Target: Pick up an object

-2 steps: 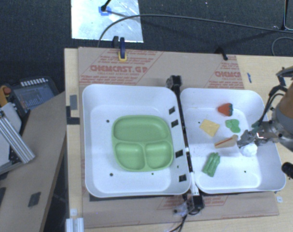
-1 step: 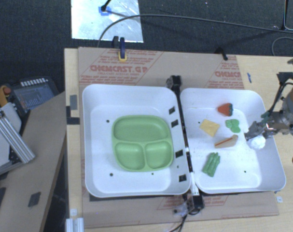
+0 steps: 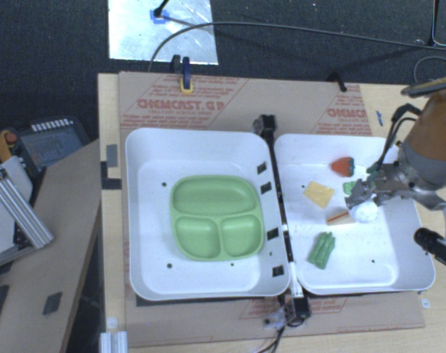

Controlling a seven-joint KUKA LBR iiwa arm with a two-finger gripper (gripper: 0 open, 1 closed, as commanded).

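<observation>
The end effector (image 3: 362, 193) hangs low in the right white bin (image 3: 406, 271); its grip state cannot be told. One white ball (image 3: 366, 212) sits just below it, one orange stick (image 3: 338, 217), one yellow wedge (image 3: 318, 194), one red piece (image 3: 343, 166) and one green bundle (image 3: 322, 249) lie leftward.

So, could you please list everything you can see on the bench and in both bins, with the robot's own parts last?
Left bin: one, white, left half of the bench.
Right bin: one, white, beside it.
Tray: one, green, three compartments, in the left bin.
Strawberry-like piece: one, red, right bin, far side.
Wedge: one, yellow, right bin.
Stick: one, orange, right bin.
Bumpy piece: one, green, right bin, near side.
Ball: one, white, under the gripper.
Clamp: one, yellow and blue, far edge.
Arm: one, grey and orange.
Gripper: one, over the right bin.
</observation>
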